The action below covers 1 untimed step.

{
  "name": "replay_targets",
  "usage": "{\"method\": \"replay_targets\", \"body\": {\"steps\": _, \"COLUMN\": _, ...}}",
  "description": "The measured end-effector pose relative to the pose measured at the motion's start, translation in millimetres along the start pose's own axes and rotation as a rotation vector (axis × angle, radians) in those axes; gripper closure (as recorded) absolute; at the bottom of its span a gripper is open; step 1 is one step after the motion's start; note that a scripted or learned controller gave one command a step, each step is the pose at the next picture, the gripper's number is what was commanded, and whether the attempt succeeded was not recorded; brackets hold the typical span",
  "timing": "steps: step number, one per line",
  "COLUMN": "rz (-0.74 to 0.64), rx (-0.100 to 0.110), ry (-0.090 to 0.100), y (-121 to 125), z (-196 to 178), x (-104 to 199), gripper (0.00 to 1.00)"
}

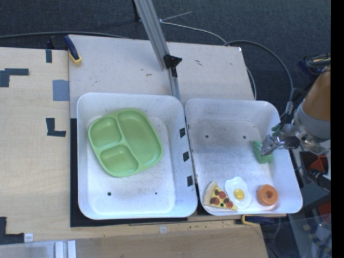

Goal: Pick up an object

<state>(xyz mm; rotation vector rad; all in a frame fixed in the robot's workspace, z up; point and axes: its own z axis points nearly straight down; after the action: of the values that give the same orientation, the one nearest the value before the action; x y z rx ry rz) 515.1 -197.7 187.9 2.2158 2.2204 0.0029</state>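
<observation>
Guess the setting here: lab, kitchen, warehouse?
Most likely a robotics lab bench for pick tests: two white bins side by side, toy food like a pizza slice and donut, and tape marks on the bench.

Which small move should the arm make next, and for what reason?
Probably a short straight lift. The tool sits at the green object near the right wall of the right bin, and whether it really has a grip is unclear. A small rise would show this, away from the pizza slice, fried egg and donut.
</observation>
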Motion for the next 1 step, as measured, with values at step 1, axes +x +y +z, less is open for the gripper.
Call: {"method": "replay_targets", "body": {"steps": 1, "rz": 0.000, "rx": 0.002, "ry": 0.001, "y": 1.2, "z": -40.4, "x": 0.2, "gripper": 1.00}}
